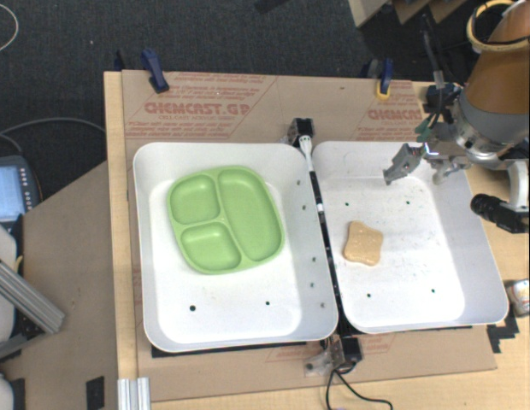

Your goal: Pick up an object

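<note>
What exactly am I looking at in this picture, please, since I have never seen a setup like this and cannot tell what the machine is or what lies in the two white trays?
You are looking down at a slant from a single fixed camera above a workbench. The machine at the right edge is a robot arm, grey with an orange band near its wrist, reaching in from the right. At its end is a two-finger gripper, which hangs over the upper part of the right bin; nothing is seen between its fingers.

Two shallow white bins sit side by side on a cardboard sheet. The left bin holds a green divided plate with three compartments. In the right bin lies a small tan piece shaped like a slice of toast, apart from the gripper. The arm's job is to pick up an object, and it has not grasped one yet.
</note>
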### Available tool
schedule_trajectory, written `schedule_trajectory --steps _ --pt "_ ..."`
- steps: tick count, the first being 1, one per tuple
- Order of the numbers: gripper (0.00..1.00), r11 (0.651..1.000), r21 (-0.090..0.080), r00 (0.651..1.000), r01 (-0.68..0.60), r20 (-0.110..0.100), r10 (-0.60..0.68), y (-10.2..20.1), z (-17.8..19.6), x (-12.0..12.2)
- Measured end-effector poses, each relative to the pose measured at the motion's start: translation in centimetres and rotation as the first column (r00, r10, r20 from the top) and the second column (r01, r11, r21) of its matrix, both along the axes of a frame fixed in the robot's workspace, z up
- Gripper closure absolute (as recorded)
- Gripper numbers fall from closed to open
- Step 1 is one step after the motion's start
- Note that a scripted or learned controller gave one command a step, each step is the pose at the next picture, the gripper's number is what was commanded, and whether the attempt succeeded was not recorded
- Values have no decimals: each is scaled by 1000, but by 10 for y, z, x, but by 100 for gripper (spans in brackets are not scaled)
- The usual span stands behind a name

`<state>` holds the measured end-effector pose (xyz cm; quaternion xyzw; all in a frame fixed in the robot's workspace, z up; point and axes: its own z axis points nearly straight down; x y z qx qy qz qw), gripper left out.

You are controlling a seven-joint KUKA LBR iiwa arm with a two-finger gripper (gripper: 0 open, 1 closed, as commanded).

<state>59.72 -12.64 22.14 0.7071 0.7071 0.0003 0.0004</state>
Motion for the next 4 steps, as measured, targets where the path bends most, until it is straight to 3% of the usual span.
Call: schedule_trajectory --steps 1,2,3,4 --pt "0 1000 4 1000 1 -14 -1 21 -95 -45" --pt "0 1000 5 1000 -8 -2 8 110 -34 -86" --pt "0 1000 1 1000 3 -3 -3 82 -1 -119" --pt "100 1000 1 1000 0 -1 0 83 8 -117"
